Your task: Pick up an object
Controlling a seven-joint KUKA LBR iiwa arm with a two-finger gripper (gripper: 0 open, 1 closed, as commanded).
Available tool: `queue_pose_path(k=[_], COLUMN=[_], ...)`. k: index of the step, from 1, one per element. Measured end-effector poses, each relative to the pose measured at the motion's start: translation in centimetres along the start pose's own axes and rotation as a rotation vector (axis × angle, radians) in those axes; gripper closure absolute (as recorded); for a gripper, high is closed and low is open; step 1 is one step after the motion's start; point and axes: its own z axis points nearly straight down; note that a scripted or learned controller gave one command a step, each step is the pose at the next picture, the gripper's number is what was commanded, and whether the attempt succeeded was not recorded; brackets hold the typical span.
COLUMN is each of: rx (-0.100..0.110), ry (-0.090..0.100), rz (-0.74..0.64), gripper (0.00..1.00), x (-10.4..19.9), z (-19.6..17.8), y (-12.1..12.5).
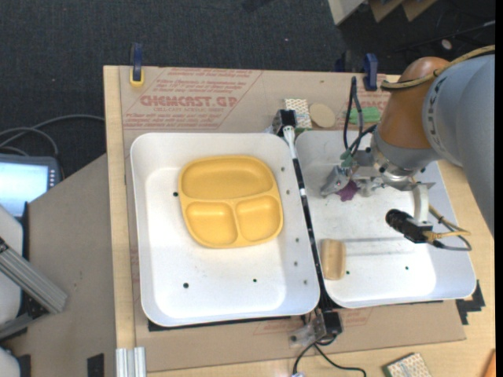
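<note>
a grey robot arm with an orange band reaches in from the right, its gripper (346,181) lowered into the upper part of the right white bin (440,281), with a small purple object (346,193) just beneath its tip; the hold itself cannot be made out. a tan wooden block (333,258) lies well below the gripper near that bin's left wall. a yellow divided plate (231,200) sits in the left white bin (157,273).
</note>
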Motion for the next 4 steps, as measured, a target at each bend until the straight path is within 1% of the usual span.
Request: queue_pose_path(k=[1,2,3,4], rx=[-0.012,0.0,-0.008,-0.011], ry=[-0.002,0.0,-0.002,0.001], rz=[-0.003,0.0,0.0,-0.007], gripper=[0.0,0.0,1.0,1.0], x=[1.1,-0.6,-0.6,5.9], z=[-9.2,0.3,-1.2,-12.2], y=[-0.6,0.4,0.6,-4.5])
